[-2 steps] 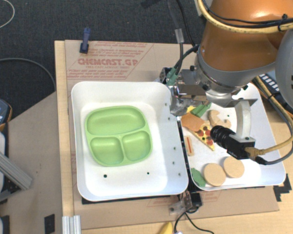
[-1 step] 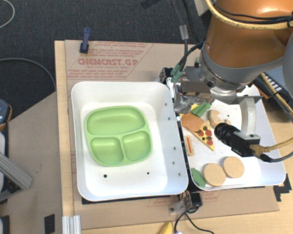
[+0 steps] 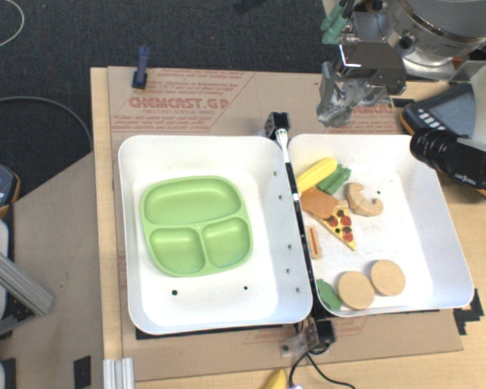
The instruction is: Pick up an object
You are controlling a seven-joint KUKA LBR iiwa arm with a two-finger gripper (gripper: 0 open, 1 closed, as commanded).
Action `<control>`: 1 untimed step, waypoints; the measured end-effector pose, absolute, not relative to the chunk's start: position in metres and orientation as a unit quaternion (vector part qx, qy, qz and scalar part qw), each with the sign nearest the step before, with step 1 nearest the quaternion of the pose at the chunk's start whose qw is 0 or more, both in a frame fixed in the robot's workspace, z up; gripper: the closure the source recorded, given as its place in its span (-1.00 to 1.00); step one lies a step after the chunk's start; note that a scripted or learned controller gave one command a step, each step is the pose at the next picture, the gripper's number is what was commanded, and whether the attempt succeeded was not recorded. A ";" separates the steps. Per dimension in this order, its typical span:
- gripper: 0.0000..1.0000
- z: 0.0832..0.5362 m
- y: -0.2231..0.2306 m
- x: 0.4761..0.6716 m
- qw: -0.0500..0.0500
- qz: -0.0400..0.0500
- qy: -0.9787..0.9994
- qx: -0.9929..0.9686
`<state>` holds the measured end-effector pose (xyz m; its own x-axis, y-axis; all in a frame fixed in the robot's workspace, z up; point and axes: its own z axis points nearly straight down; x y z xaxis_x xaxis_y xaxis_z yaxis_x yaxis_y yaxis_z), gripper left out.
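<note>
Right bin (image 3: 437,217) holds the toy food: two round cookies (image 3: 371,284) nearest, one pizza slice (image 3: 334,215), one mushroom (image 3: 363,199), one corn (image 3: 317,173) farthest. All look light, stiff, plastic; corn probably easiest, pinched across its width. One green tray (image 3: 196,224) in left bin (image 3: 138,177). Gripper (image 3: 338,110) hovers past the far rim, nothing in it, opening unclear.

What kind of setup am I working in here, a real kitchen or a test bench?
Most likely a lab test bench, not a kitchen. The food in the right bin, like the pizza slice and corn cob, looks like toys, the bins sit on a cardboard sheet, and loose cables trail around.
</note>
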<state>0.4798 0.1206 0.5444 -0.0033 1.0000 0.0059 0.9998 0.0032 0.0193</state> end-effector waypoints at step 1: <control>1.00 0.392 0.118 0.478 -0.004 -0.007 0.706 0.708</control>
<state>0.4778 0.1176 0.3921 0.0022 1.0000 -0.0047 0.9999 -0.0023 -0.0158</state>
